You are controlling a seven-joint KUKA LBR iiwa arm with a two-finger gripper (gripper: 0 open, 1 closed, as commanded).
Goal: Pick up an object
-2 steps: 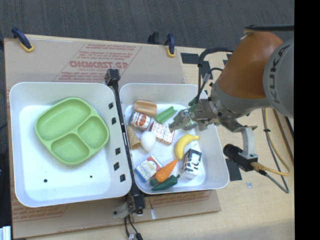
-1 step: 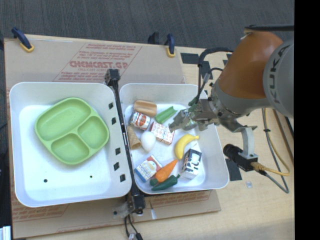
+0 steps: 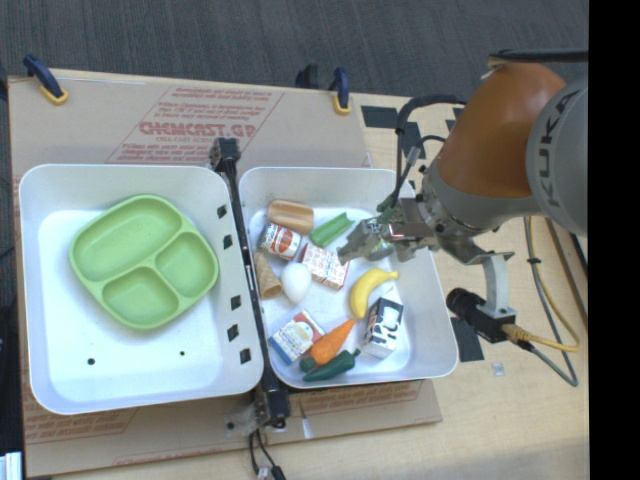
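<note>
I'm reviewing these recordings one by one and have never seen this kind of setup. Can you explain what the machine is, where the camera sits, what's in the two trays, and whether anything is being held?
The picture comes from one fixed camera above the bench, looking down at a slant. The big grey and orange shape on the right is a robot arm; its gripper, a small two-finger claw, hangs over the right bin.

Two shallow white bins sit side by side. The left bin holds a green divided plate. The right one holds toy food: a banana, a carrot, an egg, a small milk carton, a can, a bread roll and a few small packets and green vegetables.

I can see nothing between the fingers, and whether they are open or shut is unclear here.
</note>
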